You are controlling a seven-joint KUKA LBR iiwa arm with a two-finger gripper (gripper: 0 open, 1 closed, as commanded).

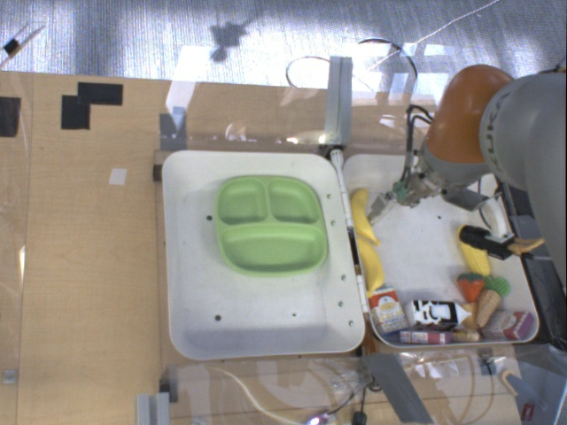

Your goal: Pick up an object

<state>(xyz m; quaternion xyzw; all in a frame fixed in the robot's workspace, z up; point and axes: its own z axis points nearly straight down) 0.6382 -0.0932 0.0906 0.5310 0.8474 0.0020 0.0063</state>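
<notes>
Claw (396, 193) hangs over the upper part of the right bin (416, 246), on the grey arm (523, 122) that reaches in from the right; whether it is open or closed I cannot tell, since it is small and partly blurred here, and nothing shows gripped in it.

Nearest the viewer, along the bin's bottom wall, lie small toys crowded together: a red-and-white carton (387, 310), a black-and-white piece (436, 312), a pink stick (425, 336) and a carrot-like toy (478, 295). They likely sit there because loose things slide to the low edge and corners.

Farther up, a yellow corn cob (475, 257) rests by the right wall, and a banana (365, 237) lies lengthwise against the left wall.

The banana's upper end is the thing closest to the claw, just to its left and slightly nearer the viewer, apart from it. That makes it the likeliest target, though the wall beside it may hinder a grip.

The left bin (190, 273) holds a green divided plate (270, 224), well apart.
</notes>
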